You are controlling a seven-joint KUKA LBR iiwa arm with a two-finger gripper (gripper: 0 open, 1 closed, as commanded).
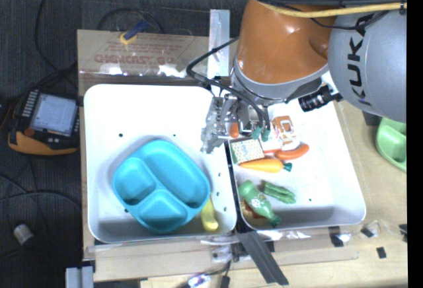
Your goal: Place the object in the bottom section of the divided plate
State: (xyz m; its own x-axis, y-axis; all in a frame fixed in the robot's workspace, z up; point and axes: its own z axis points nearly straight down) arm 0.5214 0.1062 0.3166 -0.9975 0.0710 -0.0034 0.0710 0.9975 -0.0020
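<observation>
Pick stage: gripper (218, 127) low over the seam between the 2 bins, nothing delivered yet.

Blue divided plate (160, 184) sits in left bin (132, 98), all 3 sections bare; likely targets, i.e. carrot (263, 164), card (248, 148), green toys (268, 193), lie in right bin (344, 168), yellow piece (209, 215) beside plate. Can't tell if pincer is released or clenched, or grasping anything; wrist hides much. Next move, I judge: secure 1 item, carry left, drop into plate's near section.
</observation>
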